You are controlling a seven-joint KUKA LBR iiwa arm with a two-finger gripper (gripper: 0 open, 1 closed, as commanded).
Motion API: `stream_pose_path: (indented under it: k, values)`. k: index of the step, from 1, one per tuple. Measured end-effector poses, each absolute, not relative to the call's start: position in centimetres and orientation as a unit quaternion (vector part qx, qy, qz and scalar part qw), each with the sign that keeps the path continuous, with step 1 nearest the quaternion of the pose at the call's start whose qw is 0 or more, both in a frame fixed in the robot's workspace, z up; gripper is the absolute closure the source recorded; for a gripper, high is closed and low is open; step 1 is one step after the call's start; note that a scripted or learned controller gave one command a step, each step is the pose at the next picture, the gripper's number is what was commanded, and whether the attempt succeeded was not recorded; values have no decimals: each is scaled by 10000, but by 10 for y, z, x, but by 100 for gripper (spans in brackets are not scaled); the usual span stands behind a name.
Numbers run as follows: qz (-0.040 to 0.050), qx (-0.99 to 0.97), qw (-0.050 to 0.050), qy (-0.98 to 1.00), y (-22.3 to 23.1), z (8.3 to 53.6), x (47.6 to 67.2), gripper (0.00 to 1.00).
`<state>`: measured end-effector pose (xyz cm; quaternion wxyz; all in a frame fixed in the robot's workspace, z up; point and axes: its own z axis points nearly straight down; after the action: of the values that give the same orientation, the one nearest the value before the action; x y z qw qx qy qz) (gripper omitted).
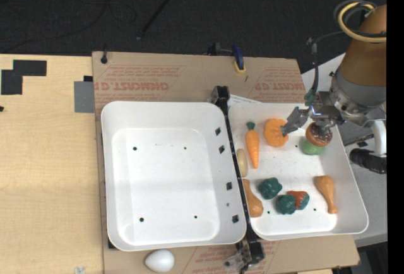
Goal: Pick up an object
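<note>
Egg point(159, 260) lies nearest of all, white, on the surface just outside the near edge of the left bin point(120, 140); that bin sits beside the right bin point(353, 203), which carries all the toy food. Near in the right bin come a tan piece point(254, 205) against the left wall, two dark green lumps point(270, 187) and point(285, 204), a small red-and-green piece point(301, 198) touching the second lump, and a drumstick point(326, 192) toward the right wall, its long axis running near to far with a slight slant. Farther in, a carrot point(252, 147) lies with its green top pointing far and its tip pointing near; an orange round piece point(275, 132) sits just right of it.

Farthest, the end effector point(309, 120) hangs over the far right part of the right bin, below the grey and orange arm point(365, 58); one finger point(294, 120) reaches left, touching or just beside the orange round piece, and a brown-topped green piece point(314, 139) sits directly under the wrist, slightly near of it. Whether the fingers stand apart or together I cannot tell from this slant; nothing is plainly held. Likely target, as I judge it, is one of those two pieces; the orange one lies left of the end effector, the green one just nearer.
</note>
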<state>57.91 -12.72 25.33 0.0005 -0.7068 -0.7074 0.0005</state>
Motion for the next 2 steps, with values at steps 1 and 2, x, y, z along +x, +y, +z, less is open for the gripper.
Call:
stream_pose_path:
  k: [1,2]
  values:
    - [0,-7071,-1,-7071,-116,105,619,0]
    - [5,-7061,-23,-7081,-82,90,645,0]
